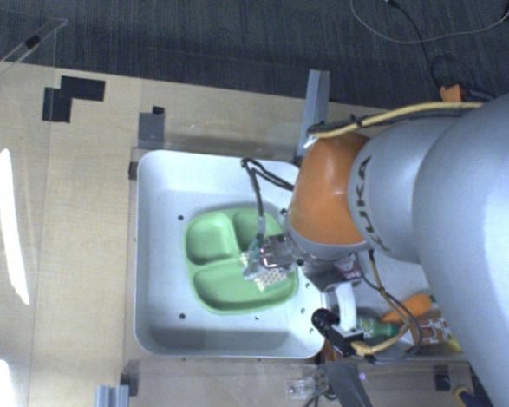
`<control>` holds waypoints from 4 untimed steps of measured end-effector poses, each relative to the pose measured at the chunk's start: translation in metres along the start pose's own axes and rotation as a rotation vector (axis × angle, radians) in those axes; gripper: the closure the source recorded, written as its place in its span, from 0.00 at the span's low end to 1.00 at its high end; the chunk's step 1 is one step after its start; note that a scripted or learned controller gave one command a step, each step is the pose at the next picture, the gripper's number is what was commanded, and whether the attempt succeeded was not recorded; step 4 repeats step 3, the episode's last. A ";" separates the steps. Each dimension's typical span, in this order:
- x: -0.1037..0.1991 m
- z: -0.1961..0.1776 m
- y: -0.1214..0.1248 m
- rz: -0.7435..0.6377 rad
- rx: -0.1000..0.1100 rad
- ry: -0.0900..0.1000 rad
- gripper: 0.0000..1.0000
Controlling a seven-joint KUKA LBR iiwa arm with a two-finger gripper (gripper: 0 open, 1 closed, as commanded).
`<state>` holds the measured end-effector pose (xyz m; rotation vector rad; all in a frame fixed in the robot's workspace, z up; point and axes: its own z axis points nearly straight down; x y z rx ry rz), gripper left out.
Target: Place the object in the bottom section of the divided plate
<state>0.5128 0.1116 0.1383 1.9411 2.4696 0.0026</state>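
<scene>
Pale wood makes up the table point(60, 254), with dark carpet beyond its far edge and two black marks near the upper left corner. On it sits a shallow white bin point(159, 261), and in that bin lies a green divided plate point(213, 239) with two smaller sections on the far side and one long section on the near side. The grey arm point(462, 221) with its orange band point(325, 194) reaches in from the right and covers most of the second bin, where an orange item point(417, 304) and a few other small things peek out by the arm's lower edge. The pincer point(266, 264) hangs over the plate's right part, about where the dividing ridge meets the near section. A small speckled grey object point(271, 279) shows right at its tip, over the right end of the near section; whether the tips are apart, together or clamped on that object I cannot tell. Black cables point(255, 190) run from the arm down to the pincer.
</scene>
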 end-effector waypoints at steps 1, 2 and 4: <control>-0.074 -0.057 -0.021 0.210 -0.004 -0.001 1.00; -0.036 -0.046 -0.013 0.124 0.000 0.000 1.00; -0.036 -0.046 -0.013 0.125 0.000 0.000 0.00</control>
